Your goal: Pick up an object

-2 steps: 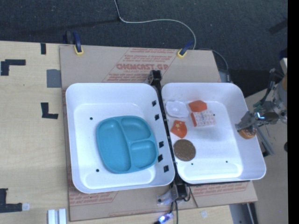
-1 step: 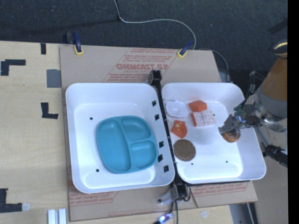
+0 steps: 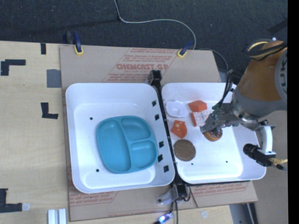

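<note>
- The grey arm (image 3: 261, 85), with its orange band at the top, reached in from the right edge of the tabletop (image 3: 28, 125) and bent down over the right bin (image 3: 233, 169).
- The claw (image 3: 211, 127) hung low near the middle of that bin, right above a small brown round object (image 3: 213, 136); I could not tell whether it was open, closed or gripping.
- 2 white bins sat side by side on a cardboard sheet (image 3: 135, 64).
- The left bin (image 3: 81, 101) held 1 blue divided tray (image 3: 126, 143).
- The right bin held 5 small things toward its left edge: 1 orange block (image 3: 197, 106), 1 red piece (image 3: 179, 129), 1 brown disc (image 3: 185, 150), 1 white piece (image 3: 174, 108) and the brown round object.
</note>
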You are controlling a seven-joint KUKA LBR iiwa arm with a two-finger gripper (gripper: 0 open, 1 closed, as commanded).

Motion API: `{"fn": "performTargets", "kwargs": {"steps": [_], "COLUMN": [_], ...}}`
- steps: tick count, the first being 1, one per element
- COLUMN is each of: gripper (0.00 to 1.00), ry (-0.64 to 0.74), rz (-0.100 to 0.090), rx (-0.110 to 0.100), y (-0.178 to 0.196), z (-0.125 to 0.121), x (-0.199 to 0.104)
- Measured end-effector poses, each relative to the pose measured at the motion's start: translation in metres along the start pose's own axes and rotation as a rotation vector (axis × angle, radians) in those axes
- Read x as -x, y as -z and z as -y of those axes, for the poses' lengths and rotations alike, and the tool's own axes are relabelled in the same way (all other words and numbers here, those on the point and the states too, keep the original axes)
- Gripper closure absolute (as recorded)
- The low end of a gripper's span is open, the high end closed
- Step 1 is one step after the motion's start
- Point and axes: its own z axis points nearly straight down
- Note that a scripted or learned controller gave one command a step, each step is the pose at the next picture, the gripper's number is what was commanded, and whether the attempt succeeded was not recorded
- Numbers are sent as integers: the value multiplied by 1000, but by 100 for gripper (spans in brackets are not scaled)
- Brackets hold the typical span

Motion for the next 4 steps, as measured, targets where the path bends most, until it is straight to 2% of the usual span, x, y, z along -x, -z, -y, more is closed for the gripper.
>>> {"fn": "performTargets", "kwargs": {"steps": [1, 3, 4], "gripper": [100, 100, 100], "ry": [1, 0, 0], "rz": [0, 2, 1], "rx": [1, -1, 2], "y": [7, -14, 6], "z": [-2, -15, -26], "x": [-49, -150, -198]}}
